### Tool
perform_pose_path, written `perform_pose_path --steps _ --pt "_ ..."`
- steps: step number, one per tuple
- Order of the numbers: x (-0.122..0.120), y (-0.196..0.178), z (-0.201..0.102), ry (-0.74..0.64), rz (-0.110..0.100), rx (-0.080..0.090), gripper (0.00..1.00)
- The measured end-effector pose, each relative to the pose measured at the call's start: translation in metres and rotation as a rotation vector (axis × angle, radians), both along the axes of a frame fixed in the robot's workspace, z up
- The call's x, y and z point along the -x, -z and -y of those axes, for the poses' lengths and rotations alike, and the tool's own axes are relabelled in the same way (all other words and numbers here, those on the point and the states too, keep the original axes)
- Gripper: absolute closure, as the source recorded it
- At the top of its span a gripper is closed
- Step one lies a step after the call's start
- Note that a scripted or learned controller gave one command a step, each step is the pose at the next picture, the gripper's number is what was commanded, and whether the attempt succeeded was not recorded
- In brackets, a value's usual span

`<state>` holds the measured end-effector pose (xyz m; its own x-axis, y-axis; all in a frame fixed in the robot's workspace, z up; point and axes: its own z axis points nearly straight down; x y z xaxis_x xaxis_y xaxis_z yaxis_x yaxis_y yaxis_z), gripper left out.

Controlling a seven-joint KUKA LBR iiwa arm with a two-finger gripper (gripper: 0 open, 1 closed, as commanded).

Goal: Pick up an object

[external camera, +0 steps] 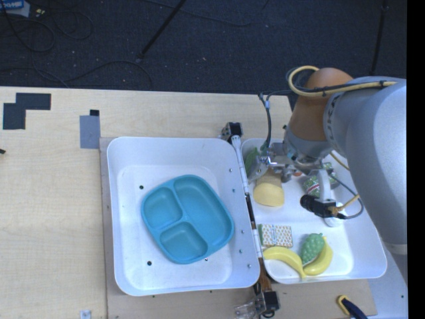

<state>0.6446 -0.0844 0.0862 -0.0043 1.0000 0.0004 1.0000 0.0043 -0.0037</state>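
Robotics lab, not a home. Pale wood worktop [46, 198] with grey tape markers [89, 131], two shallow white bins [119, 178] clamped side by side, grey industrial arm [372, 151] with orange band [312, 105] and loose cabling [269, 121]. Dark carpet [166, 32] behind with cables trailing. Bin contents are toy props: plastic banana [287, 259], blue divided plate [186, 218].

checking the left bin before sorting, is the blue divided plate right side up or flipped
Right side up: the blue divided plate shows its three hollow compartments facing the camera, lying flat in the left bin.

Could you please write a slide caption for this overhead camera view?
KUKA arm's end effector lowered into right bin over toy food; blue divided plate in left bin.
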Motion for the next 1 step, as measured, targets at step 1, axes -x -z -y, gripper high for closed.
perform_pose_path --steps 1 --pt "0.0001 0.0000 -0.0003 0.000 0.000 0.001 0.00"
